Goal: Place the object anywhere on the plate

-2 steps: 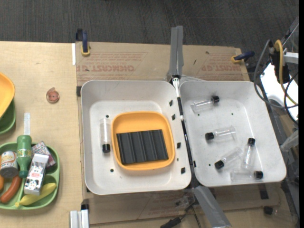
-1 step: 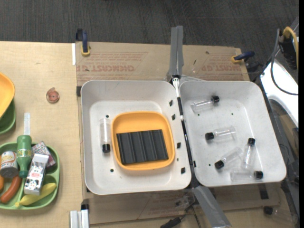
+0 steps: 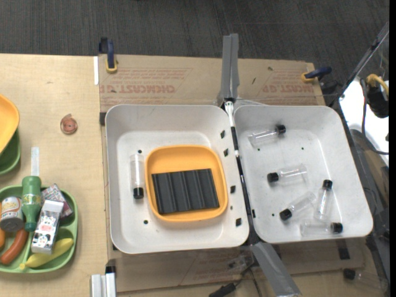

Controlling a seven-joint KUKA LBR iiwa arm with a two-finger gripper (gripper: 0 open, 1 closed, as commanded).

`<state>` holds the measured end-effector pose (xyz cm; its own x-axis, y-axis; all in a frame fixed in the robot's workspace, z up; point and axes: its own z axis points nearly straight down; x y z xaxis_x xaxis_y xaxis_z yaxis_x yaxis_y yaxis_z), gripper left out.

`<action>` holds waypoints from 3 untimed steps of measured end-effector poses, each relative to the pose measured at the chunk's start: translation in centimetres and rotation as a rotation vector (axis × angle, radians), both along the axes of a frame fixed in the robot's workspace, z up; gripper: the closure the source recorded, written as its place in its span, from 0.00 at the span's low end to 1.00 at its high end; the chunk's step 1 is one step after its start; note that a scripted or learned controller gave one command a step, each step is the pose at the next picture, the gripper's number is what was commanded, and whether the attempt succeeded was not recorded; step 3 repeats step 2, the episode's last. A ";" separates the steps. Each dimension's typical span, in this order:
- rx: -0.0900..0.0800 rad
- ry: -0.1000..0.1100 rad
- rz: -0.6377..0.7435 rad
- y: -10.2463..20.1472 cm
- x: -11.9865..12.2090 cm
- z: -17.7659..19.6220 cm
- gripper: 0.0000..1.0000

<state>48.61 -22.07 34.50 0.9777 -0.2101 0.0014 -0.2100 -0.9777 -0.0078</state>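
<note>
We see two white bins side by side on a sheet of brown cardboard (image 3: 161,82), which is clamped to the bench at its far corners by a blue clamp (image 3: 106,51) on the left and another clamp (image 3: 315,74) on the right. In the left bin (image 3: 117,166) lies the orange plate (image 3: 185,152), a rounded square that fills most of the bin floor, and on it rests a dark ribbed block (image 3: 185,190), flat and roughly centred, with the plate's rim bare all around it. Just beside the plate, on its left and on the white floor of the same bin, a lone vial (image 3: 136,175) lies on its side; it is clear with a black cap, the cap towards us, and it is off the plate, though we cannot tell whether it touches the rim. The right bin (image 3: 346,166) holds five more clear, black-capped vials, all lying down and apart from one another: one far vial (image 3: 267,135) near the back, a middle vial (image 3: 286,176), a slanted vial (image 3: 296,206) nearer us, an upright-pointing vial (image 3: 323,200) close beside it, and a front vial (image 3: 320,229) by the near wall. On the wooden table to the left we see a green tray (image 3: 65,243) of toy food with a green bottle (image 3: 31,200), the edge of a yellow bowl (image 3: 6,125), and a small pink disc (image 3: 68,124).
</note>
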 end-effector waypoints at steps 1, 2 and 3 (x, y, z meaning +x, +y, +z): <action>0.000 0.000 0.013 0.0 -0.2 -3.4 0.00; 0.000 0.001 0.013 0.1 0.1 -4.5 0.00; 0.000 0.001 0.013 0.1 0.1 -4.5 0.00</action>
